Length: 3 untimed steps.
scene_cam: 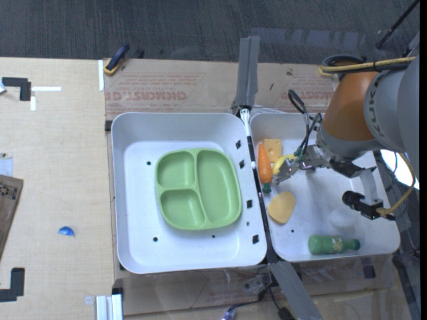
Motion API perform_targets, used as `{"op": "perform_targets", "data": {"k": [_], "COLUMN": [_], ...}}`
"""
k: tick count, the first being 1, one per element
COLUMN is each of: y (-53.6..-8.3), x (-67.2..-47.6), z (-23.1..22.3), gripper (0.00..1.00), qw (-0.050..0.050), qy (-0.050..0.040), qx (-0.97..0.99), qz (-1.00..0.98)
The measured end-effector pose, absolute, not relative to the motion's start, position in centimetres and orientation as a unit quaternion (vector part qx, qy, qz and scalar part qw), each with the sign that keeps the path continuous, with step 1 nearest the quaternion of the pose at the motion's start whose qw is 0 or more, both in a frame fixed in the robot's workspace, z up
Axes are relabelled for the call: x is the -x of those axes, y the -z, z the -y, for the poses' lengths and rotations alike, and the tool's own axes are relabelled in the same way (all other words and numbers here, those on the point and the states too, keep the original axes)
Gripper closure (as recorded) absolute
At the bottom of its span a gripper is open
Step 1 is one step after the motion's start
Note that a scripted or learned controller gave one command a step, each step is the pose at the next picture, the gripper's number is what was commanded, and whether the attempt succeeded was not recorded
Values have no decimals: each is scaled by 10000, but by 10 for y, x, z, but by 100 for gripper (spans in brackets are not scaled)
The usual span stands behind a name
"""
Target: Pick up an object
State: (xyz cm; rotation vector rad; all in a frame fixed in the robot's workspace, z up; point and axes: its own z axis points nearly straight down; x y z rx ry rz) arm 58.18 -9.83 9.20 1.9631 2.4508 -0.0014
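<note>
My claw (285,168) low in right bin (347,245), can't tell its state, tip beside carrot (265,163) and yellow piece (279,165), potato chip (282,207) just below, green bottle (333,245) near front wall, green divided plate (199,189) in left bin (133,199)

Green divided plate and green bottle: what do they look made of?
Green divided plate: likely moulded plastic, matte, with an even pale colour and soft rounded ridges. Green bottle: probably glossy plastic, with bright highlights along its side; glass cannot be ruled out.
</note>
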Motion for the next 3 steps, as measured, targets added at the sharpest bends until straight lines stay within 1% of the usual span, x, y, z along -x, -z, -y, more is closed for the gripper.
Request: {"op": "perform_targets", "data": {"k": [1,2,3], "y": [-92,-100,-192], "x": [-642,-640,-635], "z": [111,111,69], "gripper": [0,100,100], "qw": [8,-10,7], "qy": [5,35,6], "qx": [-6673,-6665,-6982], "qz": [-7448,-7455,-7159]}}
